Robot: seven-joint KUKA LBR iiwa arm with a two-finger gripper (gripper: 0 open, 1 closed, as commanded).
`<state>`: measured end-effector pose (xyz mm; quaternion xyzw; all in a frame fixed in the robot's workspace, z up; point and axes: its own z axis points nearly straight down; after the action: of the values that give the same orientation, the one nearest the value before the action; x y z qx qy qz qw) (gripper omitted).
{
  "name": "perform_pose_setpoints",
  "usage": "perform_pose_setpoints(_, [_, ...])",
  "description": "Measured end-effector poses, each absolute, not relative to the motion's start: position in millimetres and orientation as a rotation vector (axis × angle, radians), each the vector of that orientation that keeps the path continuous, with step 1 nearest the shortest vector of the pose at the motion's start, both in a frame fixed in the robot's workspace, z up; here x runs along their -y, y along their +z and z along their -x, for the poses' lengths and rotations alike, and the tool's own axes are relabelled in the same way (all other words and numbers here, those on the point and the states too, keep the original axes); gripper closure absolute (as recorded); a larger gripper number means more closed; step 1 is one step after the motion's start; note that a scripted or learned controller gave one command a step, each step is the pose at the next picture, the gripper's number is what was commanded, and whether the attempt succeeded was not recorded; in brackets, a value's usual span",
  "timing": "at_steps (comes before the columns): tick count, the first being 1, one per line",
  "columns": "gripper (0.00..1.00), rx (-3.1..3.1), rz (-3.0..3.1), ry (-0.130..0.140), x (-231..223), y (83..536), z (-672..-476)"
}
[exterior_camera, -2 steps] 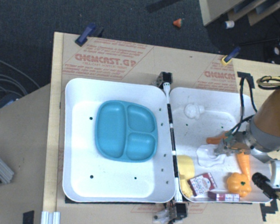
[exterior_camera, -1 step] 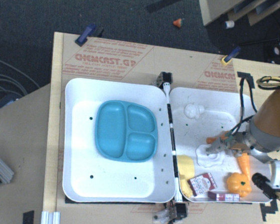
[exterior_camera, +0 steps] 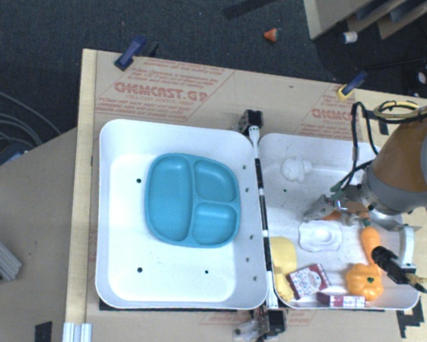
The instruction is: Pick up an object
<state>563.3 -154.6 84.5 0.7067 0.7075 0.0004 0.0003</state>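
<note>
1. Arm (exterior_camera: 409, 169) comes in from the view's rt side, over the rt bin (exterior_camera: 322, 154). You'll see the gripper (exterior_camera: 325, 211) low near the bin's middle.
2. Grip state: you can't tell if it's open or closed, or if it has hold of anything; too small & blurred.
3. Objs to pick, all in rt bin: white lump (exterior_camera: 296, 169) toward the back, white piece (exterior_camera: 319, 236) just in front of gripper, orange carrot-like obj (exterior_camera: 370, 239) beside it.
4. Front of the rt bin: pale yellow obj (exterior_camera: 282, 255) by the left wall, red & white carton (exterior_camera: 308, 281) touching it, flat box (exterior_camera: 342, 300), orange pumpkin (exterior_camera: 364, 279).
5. Left bin (exterior_camera: 116, 217) holds a blue divided plate (exterior_camera: 191, 200), approx centred.
</note>
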Motion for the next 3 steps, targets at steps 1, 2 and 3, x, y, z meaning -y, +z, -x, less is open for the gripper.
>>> perform_pose_setpoints(1, [1.0,-2.222,-2.218,0.003,154,95,-563.8])
perform_pose_setpoints(2, [1.0,-2.221,-2.222,0.0,175,184,-494.5])
perform_pose_setpoints(3, [0.0,-2.222,-2.222,0.0,175,184,-494.4])
